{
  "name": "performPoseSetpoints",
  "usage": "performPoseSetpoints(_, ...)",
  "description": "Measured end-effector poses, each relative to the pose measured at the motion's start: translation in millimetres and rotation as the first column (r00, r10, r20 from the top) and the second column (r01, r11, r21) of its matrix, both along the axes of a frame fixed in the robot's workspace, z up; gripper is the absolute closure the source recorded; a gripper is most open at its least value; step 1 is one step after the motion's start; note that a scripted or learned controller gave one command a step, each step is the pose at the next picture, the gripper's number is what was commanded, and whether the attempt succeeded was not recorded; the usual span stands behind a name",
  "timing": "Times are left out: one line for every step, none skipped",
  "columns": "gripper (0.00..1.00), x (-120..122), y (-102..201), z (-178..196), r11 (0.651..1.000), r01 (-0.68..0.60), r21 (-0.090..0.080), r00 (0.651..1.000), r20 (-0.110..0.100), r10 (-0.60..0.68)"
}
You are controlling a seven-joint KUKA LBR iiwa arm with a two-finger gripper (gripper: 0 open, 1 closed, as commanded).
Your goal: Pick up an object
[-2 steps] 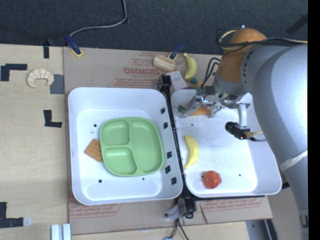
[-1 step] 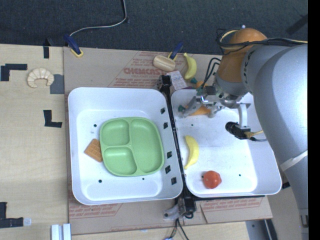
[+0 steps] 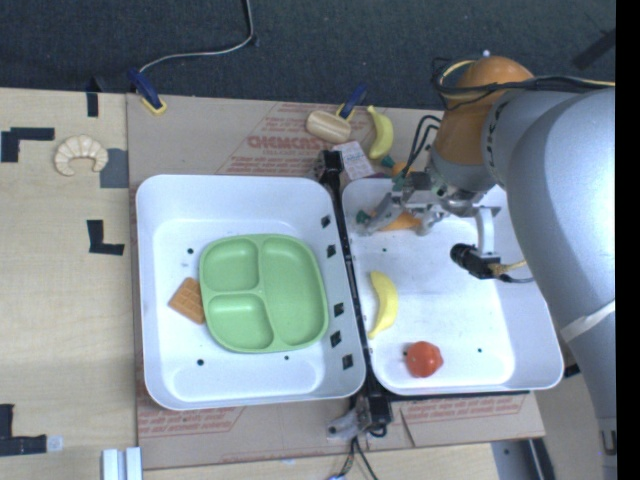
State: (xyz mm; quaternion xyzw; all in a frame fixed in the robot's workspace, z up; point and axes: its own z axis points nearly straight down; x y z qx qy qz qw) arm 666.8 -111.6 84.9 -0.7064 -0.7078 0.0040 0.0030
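Observation:
My gripper (image 3: 402, 208) reaches down into the far left corner of the right bin (image 3: 520, 338). A small orange object (image 3: 405, 224) lies directly under it, partly hidden by the gripper. Nearer the front of the same bin, a yellow banana (image 3: 383, 301) lies along the left wall. A red tomato (image 3: 423, 359) sits near the front edge. In the left bin (image 3: 165, 228) a green divided plate (image 3: 265, 293) rests flat, with a tan cracker (image 3: 187, 300) tucked against its left side.
Beyond the bins, a bread roll (image 3: 328, 125), a second banana (image 3: 380, 133) and a small box (image 3: 352, 158) lie on the cardboard. A croissant (image 3: 80, 154) sits at the far left. The grey arm (image 3: 560, 198) covers the right side.

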Motion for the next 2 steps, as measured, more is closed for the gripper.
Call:
performPoseSetpoints(0.00, -0.1, 0.5, 0.0, 1.000, 0.000, -0.001, 1.000, 0.000, 0.000)
performPoseSetpoints(0.00, -0.4, 2.0, 0.0, 1.000, 0.002, -0.005, 1.000, 0.001, -0.002)
